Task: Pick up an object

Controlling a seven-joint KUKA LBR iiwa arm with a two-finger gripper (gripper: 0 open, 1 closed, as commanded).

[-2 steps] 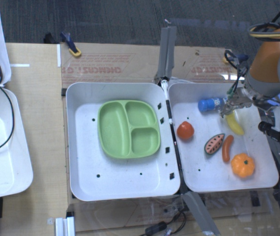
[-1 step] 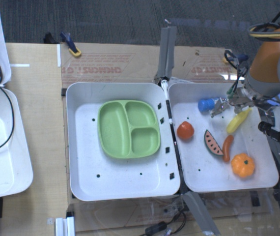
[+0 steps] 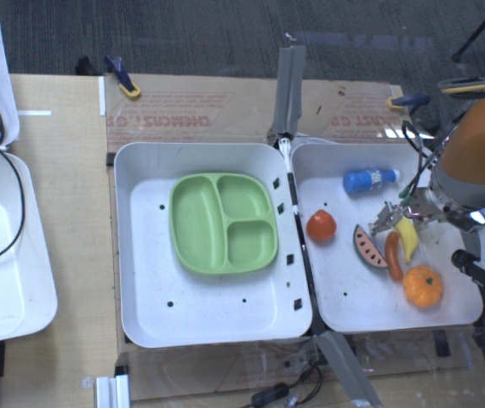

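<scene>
The right bin [image 3: 345, 300] holds several toy foods. A blue bottle [image 3: 370, 179] lies at the back and a red tomato [image 3: 321, 225] sits near the left wall. A watermelon slice [image 3: 368, 246], a red sausage [image 3: 393, 254] and a yellow banana [image 3: 408, 240] lie close together, with an orange fruit [image 3: 423, 286] in front of them. My gripper [image 3: 397, 217] is low over the bin, at the banana's far end and just right of the watermelon slice. The grey arm with its orange band [image 3: 474, 138] reaches in from the right.
The left bin [image 3: 140, 296] holds a green divided plate [image 3: 224, 222]. A grey divider post [image 3: 290, 92] stands behind the seam between the bins. Cables hang around the wrist at the right bin's far right edge. A white sink-like tray [image 3: 4, 253] sits at far left.
</scene>
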